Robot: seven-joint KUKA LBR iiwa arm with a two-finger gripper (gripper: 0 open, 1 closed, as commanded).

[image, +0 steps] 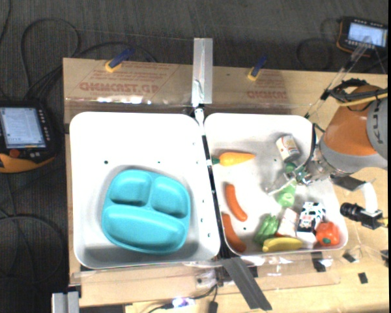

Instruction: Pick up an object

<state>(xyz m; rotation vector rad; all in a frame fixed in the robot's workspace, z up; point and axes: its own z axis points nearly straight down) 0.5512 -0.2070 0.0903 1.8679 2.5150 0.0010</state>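
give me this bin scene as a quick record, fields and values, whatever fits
left bin: white, shallow, holds a turquoise plastic divided plate
right bin: white, shallow, holds toy food and small items
top of right bin: orange toy carrot, small tin can
middle: orange-red toy sausage
lower right corner: yellow toy banana, green toy pepper, black-and-white toy cow, red toy tomato
gripper: low over the right bin's right side, beside the can
grasp: cannot tell

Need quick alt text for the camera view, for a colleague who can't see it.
The claw reaches into the right bin among toy foods: a carrot, sausage, banana, green pepper and can. The left bin holds a blue tray.
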